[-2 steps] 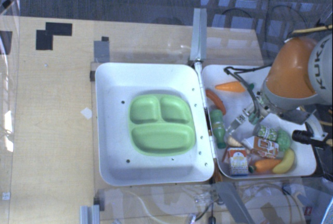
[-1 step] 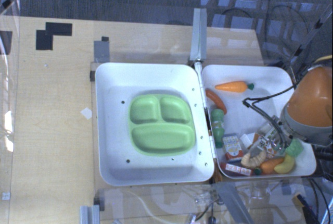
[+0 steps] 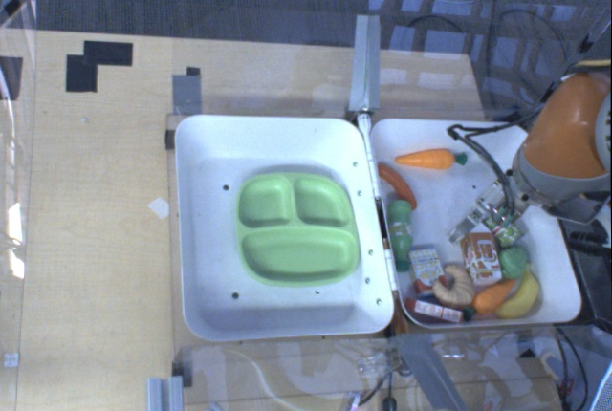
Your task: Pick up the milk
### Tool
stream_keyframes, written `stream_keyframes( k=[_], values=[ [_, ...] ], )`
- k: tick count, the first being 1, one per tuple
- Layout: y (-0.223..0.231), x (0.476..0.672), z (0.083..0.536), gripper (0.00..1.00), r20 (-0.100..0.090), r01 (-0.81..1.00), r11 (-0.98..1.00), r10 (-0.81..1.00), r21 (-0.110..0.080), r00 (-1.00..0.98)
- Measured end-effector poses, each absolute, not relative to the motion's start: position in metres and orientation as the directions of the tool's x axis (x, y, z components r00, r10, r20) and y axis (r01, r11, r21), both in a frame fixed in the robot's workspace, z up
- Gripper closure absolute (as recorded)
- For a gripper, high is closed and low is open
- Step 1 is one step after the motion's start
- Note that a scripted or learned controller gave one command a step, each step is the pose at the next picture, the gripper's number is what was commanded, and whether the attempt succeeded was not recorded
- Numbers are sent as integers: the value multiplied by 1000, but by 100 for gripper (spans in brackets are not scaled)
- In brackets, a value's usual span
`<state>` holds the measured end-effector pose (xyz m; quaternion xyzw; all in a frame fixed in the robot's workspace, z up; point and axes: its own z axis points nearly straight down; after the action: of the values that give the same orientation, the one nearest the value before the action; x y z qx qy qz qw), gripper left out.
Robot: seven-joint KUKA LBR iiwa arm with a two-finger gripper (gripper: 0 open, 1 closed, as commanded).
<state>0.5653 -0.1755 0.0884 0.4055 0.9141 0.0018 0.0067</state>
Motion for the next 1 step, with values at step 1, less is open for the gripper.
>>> stream_keyframes(
  k=[1],
  values=[
    [-149, 542, 138, 0, -2, 900, 436, 900, 4, -436]
  ],
)
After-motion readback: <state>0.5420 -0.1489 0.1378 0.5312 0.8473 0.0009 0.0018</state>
